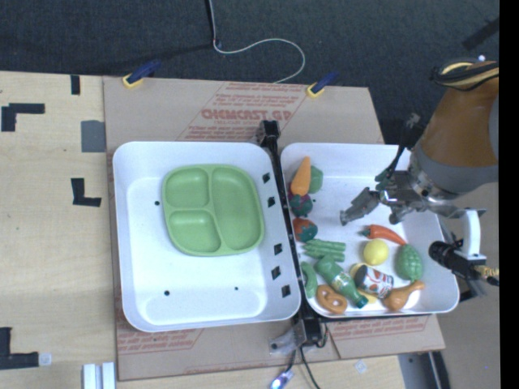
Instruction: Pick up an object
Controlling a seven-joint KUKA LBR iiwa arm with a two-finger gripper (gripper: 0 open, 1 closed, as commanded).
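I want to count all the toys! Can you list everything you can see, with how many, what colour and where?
bins: 2, white, side by side on the bench
divided plate: 1, green, in the left bin
carrot: 1, orange, right bin, top left
chilli pepper: 1, red, right bin, middle
lemon: 1, yellow, right bin
other toy foods: several, mostly green, right bin's lower part
cable: 1, white, behind the bins
gripper: 1, grey, above the right bin

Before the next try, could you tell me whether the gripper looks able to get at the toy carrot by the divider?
Probably yes. The gripper hangs over bare floor of the right bin, and the carrot lies up and to the left of it, with nothing on top. The divider close alongside could crowd one finger.
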